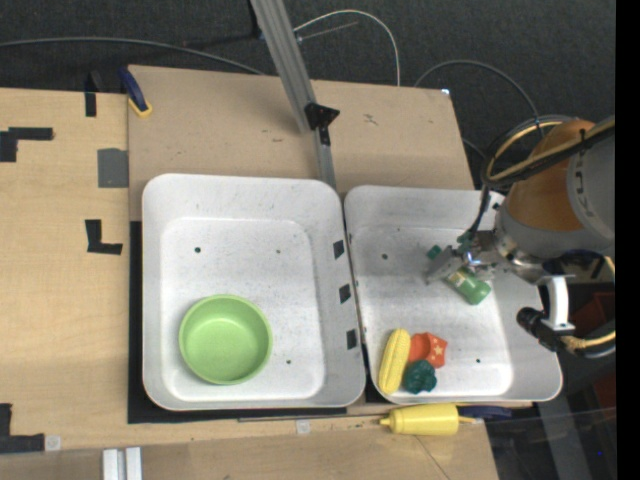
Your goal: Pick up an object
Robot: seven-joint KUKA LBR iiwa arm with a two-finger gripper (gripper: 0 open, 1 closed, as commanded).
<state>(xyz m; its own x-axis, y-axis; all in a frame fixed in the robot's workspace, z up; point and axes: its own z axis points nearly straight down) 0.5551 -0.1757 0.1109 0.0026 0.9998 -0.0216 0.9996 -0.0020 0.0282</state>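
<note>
My gripper (447, 265) hangs low over the middle of the right bin (500, 363), at the end of the grey arm with its orange band (545, 193). A light green block (469, 288) lies right against the gripper's lower side; whether it is gripped is unclear. A small dark teal piece (434, 253) sits at the gripper's left tip. Near the bin's front left lie a yellow corn cob (394, 359), an orange-red toy (427, 347) and a dark green toy (420, 376), all clear of the gripper.
The left bin (165, 268) holds a green bowl (226, 339) at its front left. A yellow bottle-shaped object (425, 420) lies on the bench just in front of the right bin. A grey pole (285, 48) slants down to the bins' shared back edge.
</note>
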